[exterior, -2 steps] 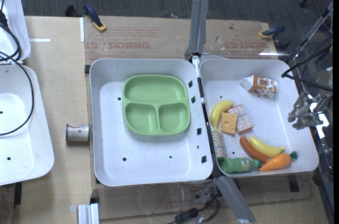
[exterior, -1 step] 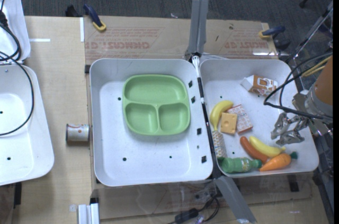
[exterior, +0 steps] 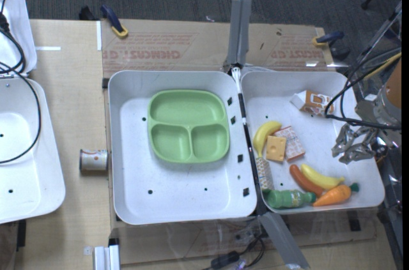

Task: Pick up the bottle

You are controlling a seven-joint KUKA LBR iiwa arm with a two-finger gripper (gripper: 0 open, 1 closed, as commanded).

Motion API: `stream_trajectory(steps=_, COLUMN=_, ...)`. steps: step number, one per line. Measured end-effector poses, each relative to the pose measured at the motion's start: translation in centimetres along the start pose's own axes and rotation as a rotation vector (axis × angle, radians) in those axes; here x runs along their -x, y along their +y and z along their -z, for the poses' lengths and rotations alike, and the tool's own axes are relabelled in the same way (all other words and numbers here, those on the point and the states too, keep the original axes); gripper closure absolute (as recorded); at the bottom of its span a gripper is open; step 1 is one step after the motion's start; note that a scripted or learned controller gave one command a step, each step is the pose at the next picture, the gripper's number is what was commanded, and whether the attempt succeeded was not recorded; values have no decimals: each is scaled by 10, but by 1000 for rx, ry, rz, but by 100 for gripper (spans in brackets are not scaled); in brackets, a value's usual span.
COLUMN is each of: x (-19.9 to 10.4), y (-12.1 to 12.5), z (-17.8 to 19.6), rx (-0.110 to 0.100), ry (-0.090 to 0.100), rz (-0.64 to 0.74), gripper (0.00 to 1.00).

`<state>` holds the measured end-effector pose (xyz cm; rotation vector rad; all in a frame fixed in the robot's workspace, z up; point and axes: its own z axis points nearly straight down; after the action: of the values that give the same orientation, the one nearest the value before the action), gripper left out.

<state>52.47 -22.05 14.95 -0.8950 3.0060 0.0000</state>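
The green bottle (exterior: 291, 198) lies on its side along the right bin's (exterior: 319, 78) near wall — long axis left-right — diagonally nearer and leftward from the pincer (exterior: 353, 146), which hangs spread and holding nothing.

Arm (exterior: 391, 93) enters from right; gripper (exterior: 353, 146) low, fingers (exterior: 342, 146) spread, nothing between.

Gripper (exterior: 353, 146) over right bin (exterior: 332, 80), green bottle (exterior: 291, 198) lying well left and below the jaws, carrot (exterior: 333, 195) nearer, green plate (exterior: 189, 125) far left
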Motion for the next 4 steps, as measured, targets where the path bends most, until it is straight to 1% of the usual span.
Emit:
stream_trajectory(steps=1, x=-23, y=14, z=128, rx=0, ry=0, rz=219, gripper=100)
stream_trajectory(steps=2, x=-12, y=56, z=161, rx=1, ry=0, rz=454, gripper=100)
stream_trajectory(steps=3, x=11, y=98, z=229, rx=1, ry=0, rz=506, gripper=100)
stream_trajectory(steps=4, x=42, y=144, z=250, rx=1, ry=-1, rz=502, gripper=100)
